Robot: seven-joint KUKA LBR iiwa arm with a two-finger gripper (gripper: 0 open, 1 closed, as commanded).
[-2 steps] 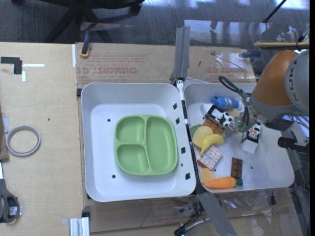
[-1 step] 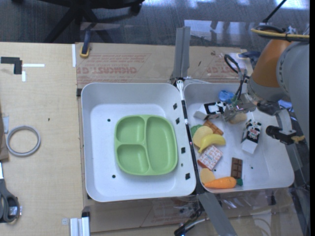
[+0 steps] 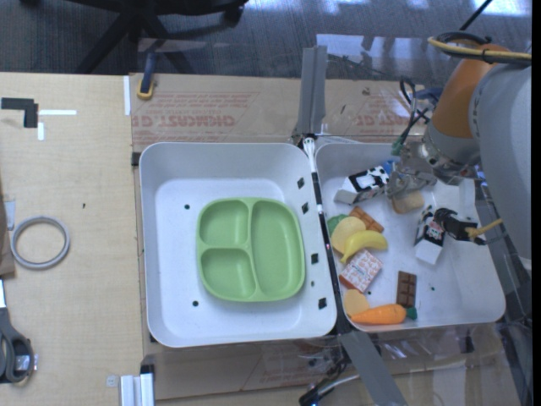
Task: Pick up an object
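Two bins on desk; hand (image 3: 406, 180) low in right bin (image 3: 461, 303), far side, over tan object (image 3: 409, 200). Grip state unclear. Best centred squarely before closing, clear of black-white toy (image 3: 368, 181).

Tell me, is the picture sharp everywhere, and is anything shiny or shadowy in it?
In the camera view, the green plate and the banana look fairly sharp; the grey arm at the right is big and soft-edged; the claw is dim and hard to make out; pale light streaks lie on the dark floor along the top; the left bin has only faint shadows along its walls.
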